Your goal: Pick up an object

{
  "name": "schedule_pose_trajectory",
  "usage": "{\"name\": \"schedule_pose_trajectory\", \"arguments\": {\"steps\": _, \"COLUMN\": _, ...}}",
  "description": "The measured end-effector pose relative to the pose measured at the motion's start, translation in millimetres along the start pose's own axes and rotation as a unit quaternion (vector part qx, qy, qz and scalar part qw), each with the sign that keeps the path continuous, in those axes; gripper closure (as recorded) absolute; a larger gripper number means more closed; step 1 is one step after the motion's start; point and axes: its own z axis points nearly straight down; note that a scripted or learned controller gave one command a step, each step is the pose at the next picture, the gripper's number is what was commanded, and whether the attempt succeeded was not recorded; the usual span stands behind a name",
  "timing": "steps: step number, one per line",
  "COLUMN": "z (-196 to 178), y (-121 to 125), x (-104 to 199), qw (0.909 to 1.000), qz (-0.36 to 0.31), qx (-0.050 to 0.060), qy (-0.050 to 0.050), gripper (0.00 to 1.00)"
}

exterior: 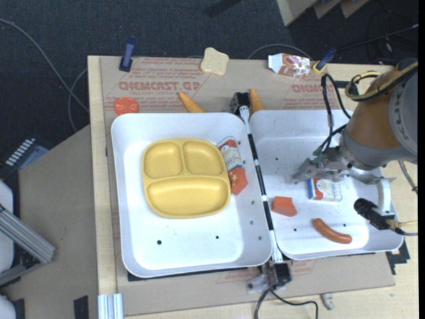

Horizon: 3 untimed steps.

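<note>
**My gripper low in the right bin, above the small carton**

My grey arm with its orange band (372, 121) reaches in from the right, and my gripper (323, 171) sits low inside the right shallow white bin (292, 128). I cannot tell whether it is open, closed or gripping anything; the metal parts blur together from this slant.

Just beneath and beside the gripper lies a small white carton with blue and red print (324, 189), flat on the bin floor. I cannot tell whether the gripper touches it. To its left, near the divider between the 2 bins, sits a red-orange wedge-shaped block (284, 206). Nearer the front edge lies a reddish-brown toy sausage (331, 231), at a slant and apart from the other 2 pieces.

The left shallow white bin (133, 231) holds a yellow plastic plate with 3 compartments (186, 178). A red and white packet (233, 167) leans against the plate's right rim.

Behind the bins, on the brown printed board (159, 82), rests a pale slice of toy bread (214, 61).
</note>
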Motion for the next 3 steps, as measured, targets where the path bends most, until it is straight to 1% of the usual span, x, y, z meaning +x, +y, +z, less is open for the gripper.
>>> {"name": "schedule_pose_trajectory", "arguments": {"steps": 1, "z": 0, "y": -25, "x": -19, "qw": 1.0000, "qz": -0.001, "qx": -0.002, "qy": 0.002, "gripper": 0.00}}
{"name": "schedule_pose_trajectory", "arguments": {"steps": 2, "z": -11, "y": -23, "x": -17, "qw": 1.0000, "qz": -0.002, "qx": -0.004, "qy": 0.003, "gripper": 1.00}}
{"name": "schedule_pose_trajectory", "arguments": {"steps": 3, "z": -95, "y": -44, "x": -22, "qw": 1.0000, "qz": -0.001, "qx": 0.004, "qy": 0.003, "gripper": 1.00}}
